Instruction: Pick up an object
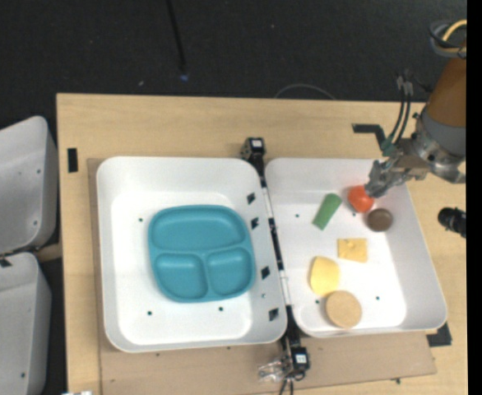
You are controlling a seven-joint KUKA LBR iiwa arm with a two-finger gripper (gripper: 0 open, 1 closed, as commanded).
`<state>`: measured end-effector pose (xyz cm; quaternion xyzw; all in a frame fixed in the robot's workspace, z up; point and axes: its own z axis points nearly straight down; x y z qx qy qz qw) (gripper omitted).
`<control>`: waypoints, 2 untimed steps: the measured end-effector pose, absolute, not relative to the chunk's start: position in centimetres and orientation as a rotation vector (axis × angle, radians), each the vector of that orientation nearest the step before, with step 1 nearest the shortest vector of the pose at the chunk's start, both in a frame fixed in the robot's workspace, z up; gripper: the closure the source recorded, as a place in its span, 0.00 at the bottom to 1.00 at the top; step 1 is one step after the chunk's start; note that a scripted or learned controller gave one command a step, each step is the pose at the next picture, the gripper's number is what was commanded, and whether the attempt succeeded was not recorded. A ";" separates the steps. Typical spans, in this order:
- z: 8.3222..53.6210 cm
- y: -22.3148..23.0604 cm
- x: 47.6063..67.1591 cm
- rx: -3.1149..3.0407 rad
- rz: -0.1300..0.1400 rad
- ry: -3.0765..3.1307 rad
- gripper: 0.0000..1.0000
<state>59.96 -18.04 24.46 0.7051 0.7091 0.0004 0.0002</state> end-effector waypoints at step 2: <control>24.8 -6.8 57.7 2.216 0.000 2.227 1.00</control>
